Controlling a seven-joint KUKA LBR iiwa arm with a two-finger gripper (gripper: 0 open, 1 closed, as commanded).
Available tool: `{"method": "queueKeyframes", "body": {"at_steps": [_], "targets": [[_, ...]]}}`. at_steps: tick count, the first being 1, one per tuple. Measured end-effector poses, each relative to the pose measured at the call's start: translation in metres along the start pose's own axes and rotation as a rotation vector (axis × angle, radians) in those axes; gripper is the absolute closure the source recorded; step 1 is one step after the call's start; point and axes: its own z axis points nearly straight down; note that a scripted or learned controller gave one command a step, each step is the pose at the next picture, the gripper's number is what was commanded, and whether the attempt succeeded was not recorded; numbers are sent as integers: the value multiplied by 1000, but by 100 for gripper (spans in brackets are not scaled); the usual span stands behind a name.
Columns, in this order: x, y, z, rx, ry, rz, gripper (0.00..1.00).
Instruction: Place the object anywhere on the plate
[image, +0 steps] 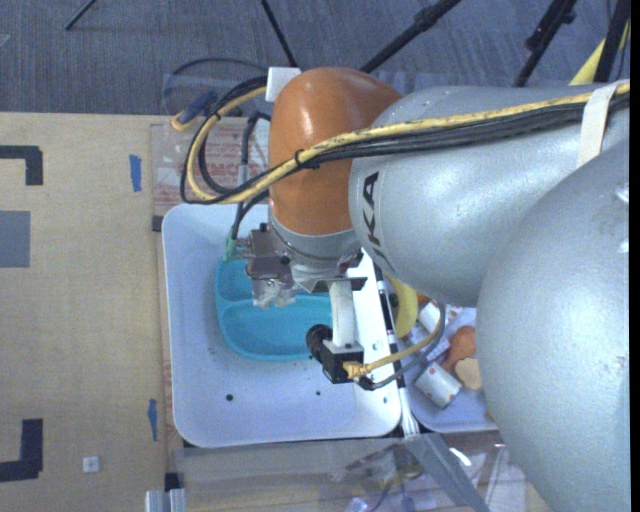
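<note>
A blue plate with a divided inside lies in the left white bin, toward its middle. My gripper hangs over the plate's far part, close to its surface, under the orange wrist band. The arm hides the plate's right and far edges. I see no object between the gripper and the plate; the wrist covers that spot.
In the right bin, mostly under the arm, lie an orange-tan object, a white cylinder and a yellow piece. A black cable fitting hangs by the bin divider. The wooden bench stretches left.
</note>
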Motion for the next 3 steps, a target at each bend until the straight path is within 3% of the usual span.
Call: {"method": "queueKeyframes", "body": {"at_steps": [1, 2, 3], "targets": [[-28, 25, -6, -10, 6, 74, 100], [0, -2, 133, -12, 8, -69, 100], [-2, -19, 145, -74, 28, 51, 100]]}}
